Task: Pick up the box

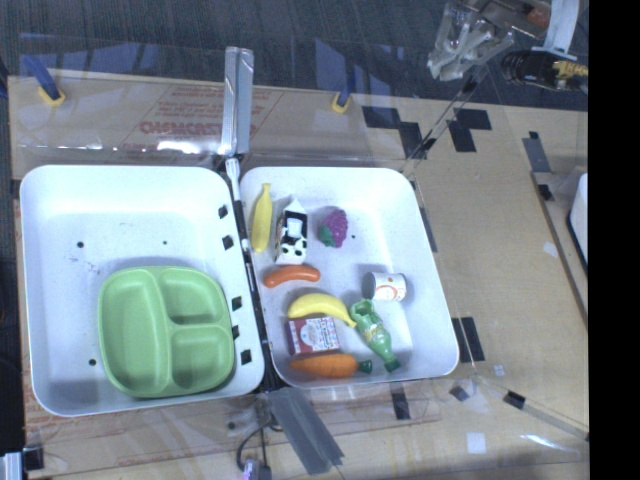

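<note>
- Box: red, lying flat near the front of the right bin, just under a banana and touching a carrot.
- Gripper: we log it high over the tabletop, well apart from the box; we cannot tell its state.
- Left bin: a green divided tray.

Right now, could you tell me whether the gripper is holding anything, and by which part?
Nothing: the gripper hangs above the bench, far from the box.
</note>
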Robot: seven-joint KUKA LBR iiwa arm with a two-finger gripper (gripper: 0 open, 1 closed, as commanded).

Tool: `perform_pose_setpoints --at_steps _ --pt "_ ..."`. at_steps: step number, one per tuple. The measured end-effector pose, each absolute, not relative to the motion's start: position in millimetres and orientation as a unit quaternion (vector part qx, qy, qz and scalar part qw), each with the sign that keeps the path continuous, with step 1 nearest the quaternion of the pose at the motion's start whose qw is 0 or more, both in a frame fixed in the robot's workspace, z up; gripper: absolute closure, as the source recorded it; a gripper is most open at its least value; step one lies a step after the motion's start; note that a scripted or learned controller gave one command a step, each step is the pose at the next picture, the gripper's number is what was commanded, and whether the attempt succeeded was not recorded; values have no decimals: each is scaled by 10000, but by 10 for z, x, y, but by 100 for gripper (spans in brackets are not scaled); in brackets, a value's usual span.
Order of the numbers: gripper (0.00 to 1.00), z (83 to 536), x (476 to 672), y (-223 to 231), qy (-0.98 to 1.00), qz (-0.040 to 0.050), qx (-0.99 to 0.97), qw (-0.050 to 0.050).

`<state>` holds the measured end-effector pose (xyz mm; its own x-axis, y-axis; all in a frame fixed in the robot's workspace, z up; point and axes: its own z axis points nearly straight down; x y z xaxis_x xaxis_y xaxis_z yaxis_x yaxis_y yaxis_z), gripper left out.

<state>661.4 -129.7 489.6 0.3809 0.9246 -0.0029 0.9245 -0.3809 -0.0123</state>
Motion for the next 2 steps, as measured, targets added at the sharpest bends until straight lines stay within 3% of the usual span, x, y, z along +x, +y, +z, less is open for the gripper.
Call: perform_pose_setpoints --at_steps 1,2 --pt "0 4895 6614 -1298 -5567 48 -8307 44" --pt "0 4895 6614 -1298 -5567 48 -8307 44"
